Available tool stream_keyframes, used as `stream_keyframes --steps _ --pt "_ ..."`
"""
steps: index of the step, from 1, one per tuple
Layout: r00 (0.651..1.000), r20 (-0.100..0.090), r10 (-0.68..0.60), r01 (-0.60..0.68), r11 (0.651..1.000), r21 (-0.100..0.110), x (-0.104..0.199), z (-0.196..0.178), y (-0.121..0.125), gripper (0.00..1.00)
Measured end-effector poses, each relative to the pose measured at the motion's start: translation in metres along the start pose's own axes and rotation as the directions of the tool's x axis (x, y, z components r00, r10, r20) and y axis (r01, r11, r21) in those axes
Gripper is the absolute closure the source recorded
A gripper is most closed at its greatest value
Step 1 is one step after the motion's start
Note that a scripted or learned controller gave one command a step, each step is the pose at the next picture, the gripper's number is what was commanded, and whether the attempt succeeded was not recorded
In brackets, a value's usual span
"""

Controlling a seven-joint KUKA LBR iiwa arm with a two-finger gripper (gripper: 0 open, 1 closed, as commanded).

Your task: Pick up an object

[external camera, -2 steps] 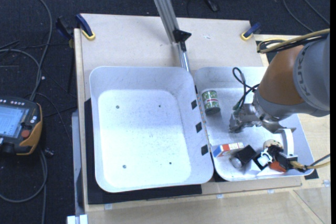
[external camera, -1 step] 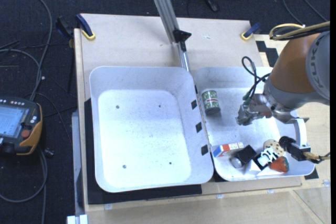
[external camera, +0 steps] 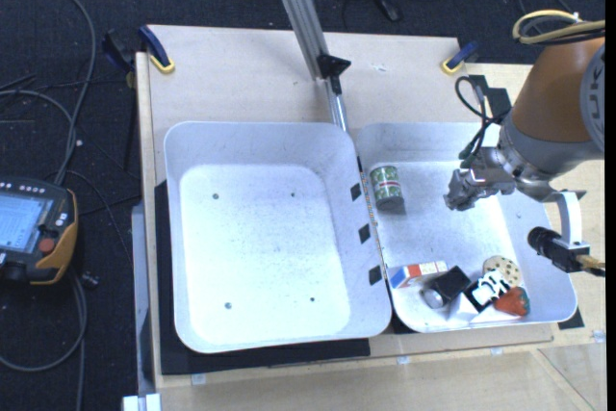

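Camera view from above, at a slant. A pale wooden desk [external camera: 250,72] carries two shallow white plastic bins side by side. The left bin [external camera: 260,236] shows its speckled floor. The right bin [external camera: 433,207] holds all the loose things.

A small green-labelled cylindrical can [external camera: 387,187] lies near the right bin's left wall, in its upper half. Along the bin's near edge lies a cluster: a small flat box in red, white and blue [external camera: 416,274] at the left, just beside it a black block-shaped object [external camera: 449,285] with a grey rounded piece [external camera: 432,298] at its lower left, then a black-and-white patterned piece [external camera: 491,289], a tan round perforated disc [external camera: 499,267] and a red rounded object [external camera: 513,303] toward the bin's near right corner. These things touch or overlap one another.

The grey arm with an orange band [external camera: 563,96] reaches in from the right. Its claw [external camera: 462,194] hangs over the middle of the right bin, to the right of the can and apart from it, well above the cluster. No object shows between its fingers; how far they are parted cannot be told.

A slanted aluminium rail [external camera: 298,0] rises from the desk's far edge.
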State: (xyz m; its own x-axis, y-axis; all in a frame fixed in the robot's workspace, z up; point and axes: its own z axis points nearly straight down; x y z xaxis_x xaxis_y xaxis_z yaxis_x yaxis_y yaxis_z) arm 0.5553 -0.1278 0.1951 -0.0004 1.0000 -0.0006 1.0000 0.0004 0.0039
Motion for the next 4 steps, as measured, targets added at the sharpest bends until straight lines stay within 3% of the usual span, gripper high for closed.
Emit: stream_keyframes --steps 1,2,4 --pt "1.000 0.000 0.000 0.000 1.000 0.000 0.002 -0.046 -0.007 1.00" --pt "1.000 -0.002 -0.005 0.005 1.000 0.004 0.064 -0.045 -0.007 1.00" --pt "1.000 -0.001 -0.004 0.004 1.000 0.004 0.160 -0.049 -0.005 1.00"
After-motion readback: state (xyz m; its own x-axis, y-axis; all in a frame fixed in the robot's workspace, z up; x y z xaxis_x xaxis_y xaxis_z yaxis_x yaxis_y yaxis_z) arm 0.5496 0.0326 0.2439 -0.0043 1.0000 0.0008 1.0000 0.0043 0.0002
